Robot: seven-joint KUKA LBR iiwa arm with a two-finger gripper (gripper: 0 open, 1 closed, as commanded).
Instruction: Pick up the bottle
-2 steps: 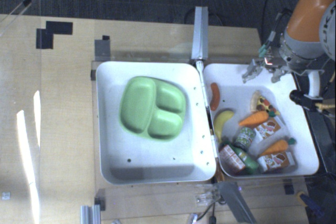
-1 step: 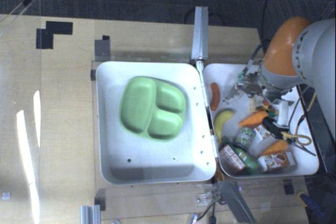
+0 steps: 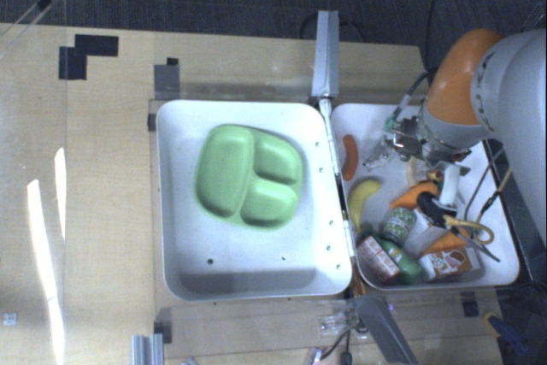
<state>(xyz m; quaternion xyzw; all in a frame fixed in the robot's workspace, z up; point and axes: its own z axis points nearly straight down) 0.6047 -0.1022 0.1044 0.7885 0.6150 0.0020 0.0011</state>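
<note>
The bottle (image 3: 392, 261) is green with a dark red label. It lies on its side at the front of the right bin (image 3: 373, 126), among other items. My gripper (image 3: 398, 142) hangs over the back part of that bin, well behind the bottle and apart from it. The grey arm with its orange band reaches in from the right and covers the bin's far right corner.
Around the bottle lie a green-labelled can (image 3: 398, 224), an orange carton (image 3: 446, 262), a carrot (image 3: 412, 196), a yellow-green banana (image 3: 363, 194) and a sausage (image 3: 349, 156). The left bin (image 3: 179, 261) holds a green compartment plate (image 3: 249, 175).
</note>
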